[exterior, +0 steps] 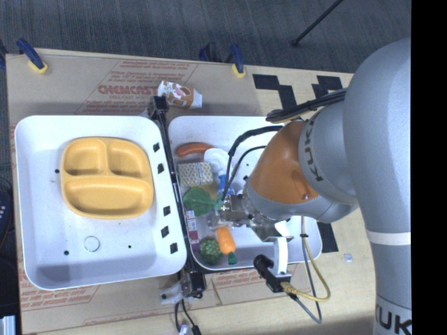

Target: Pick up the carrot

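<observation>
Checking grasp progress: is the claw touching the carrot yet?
Cannot tell. In the camera view the claw sits right above the carrot in the right bin, but the wrist hides where they meet.

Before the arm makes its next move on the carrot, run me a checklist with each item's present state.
1. Carrot in sight: ok. It lies near the front of the right bin, orange, with a green end.
2. Carrot not yet lifted: ok, it rests on the bin floor.
3. End effector near the target: ok, it sits just above the carrot in the camera view.
4. Fingers open or shut: cannot tell, the wrist hides them.
5. Space around the carrot: not ok. The broccoli lies close to its left and the green leafy piece just beyond.
6. Yellow divided plate out of the way: ok, in the left bin.
</observation>
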Motion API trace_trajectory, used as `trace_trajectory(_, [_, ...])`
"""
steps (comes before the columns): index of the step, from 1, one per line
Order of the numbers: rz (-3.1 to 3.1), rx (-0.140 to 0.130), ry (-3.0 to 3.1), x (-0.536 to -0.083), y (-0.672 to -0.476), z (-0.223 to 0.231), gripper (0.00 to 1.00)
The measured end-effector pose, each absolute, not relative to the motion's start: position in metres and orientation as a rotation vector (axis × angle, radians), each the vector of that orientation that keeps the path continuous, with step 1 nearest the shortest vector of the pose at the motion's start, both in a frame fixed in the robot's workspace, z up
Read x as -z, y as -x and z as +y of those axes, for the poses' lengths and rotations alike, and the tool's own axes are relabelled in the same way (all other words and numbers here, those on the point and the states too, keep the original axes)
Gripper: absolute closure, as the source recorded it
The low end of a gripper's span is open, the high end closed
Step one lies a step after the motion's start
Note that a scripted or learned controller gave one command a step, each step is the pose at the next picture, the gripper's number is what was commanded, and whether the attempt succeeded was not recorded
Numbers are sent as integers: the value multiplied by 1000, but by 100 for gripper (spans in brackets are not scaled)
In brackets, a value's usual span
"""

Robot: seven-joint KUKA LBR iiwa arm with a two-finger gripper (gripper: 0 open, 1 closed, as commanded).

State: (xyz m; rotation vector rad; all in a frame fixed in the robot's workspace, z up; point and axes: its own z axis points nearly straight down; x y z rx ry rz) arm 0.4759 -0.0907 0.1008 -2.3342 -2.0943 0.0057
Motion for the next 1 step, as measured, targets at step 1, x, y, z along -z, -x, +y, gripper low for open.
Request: trace_trajectory(1, [-2000, -2, 2420, -225, -477, -97, 100])
